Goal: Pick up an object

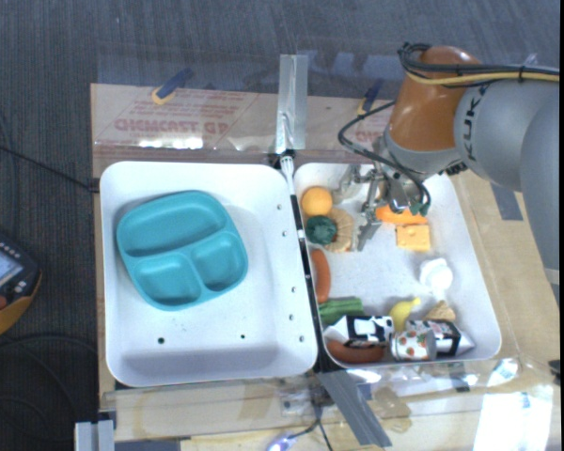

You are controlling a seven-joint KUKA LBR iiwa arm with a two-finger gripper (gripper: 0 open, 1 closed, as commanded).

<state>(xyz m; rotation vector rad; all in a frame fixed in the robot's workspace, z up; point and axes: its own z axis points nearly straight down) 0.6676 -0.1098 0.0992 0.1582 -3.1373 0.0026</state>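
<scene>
Toy food (385, 280) crowding right bin (477, 280), teal tray (180, 248) in left bin (122, 346), jaws (374, 216) apart, holding nothing.

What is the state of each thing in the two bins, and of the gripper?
Gripper: low in the right bin, nothing visibly held.
Blue tray: flat in the left bin, compartments bare.
Orange ball: lying loose near the divider.
Cheese slice: lying flat.
Sausage: lying along the divider.

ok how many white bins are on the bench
2. The left bin holds a teal divided tray. The right bin holds a jumble of small toy food, with the gripper reaching into its far end.
</scene>
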